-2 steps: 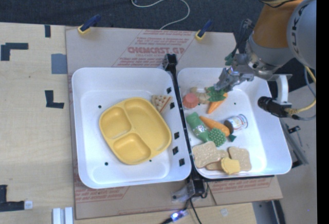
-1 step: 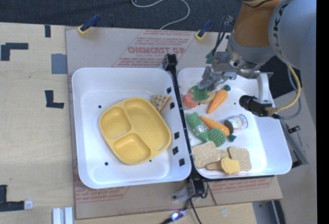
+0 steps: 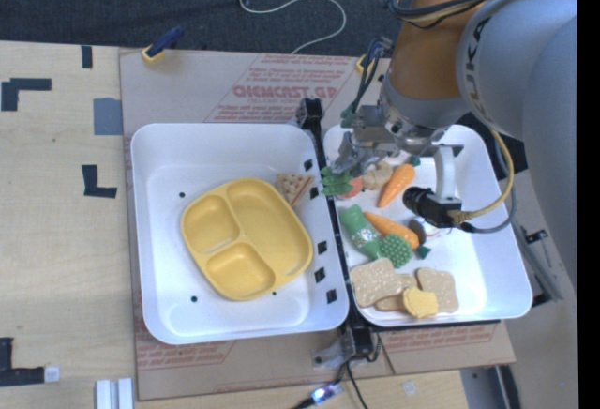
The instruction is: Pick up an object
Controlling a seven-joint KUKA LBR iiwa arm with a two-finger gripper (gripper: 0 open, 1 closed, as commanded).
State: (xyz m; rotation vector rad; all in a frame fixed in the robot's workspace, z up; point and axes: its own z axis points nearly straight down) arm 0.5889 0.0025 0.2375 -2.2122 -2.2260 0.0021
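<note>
— Several toy foods are crowding the right bin (image 3: 506, 290), and the gripper (image 3: 354, 157) is hanging low at that bin's upper left corner, right against the divider. Is it holding anything?

— I cannot tell. Whether it is open or closed is lost in the clutter under the wrist. A small green-and-orange piece (image 3: 339, 182) is sitting just below it, touching the rim.

— So what is worrying you?

— That piece is lying tight to the wall, so a finger is likely landing on the rim and glancing off. The carrot (image 3: 397, 185) and a pale piece (image 3: 377, 176) are lying just beside it, so they may be getting nudged or pinched along.

— And the left bin (image 3: 150, 210)?

— It is bearing a yellow divided plate (image 3: 246, 236) and a cracker (image 3: 294, 186) by the divider. A flicked piece could be hopping over there.
</note>
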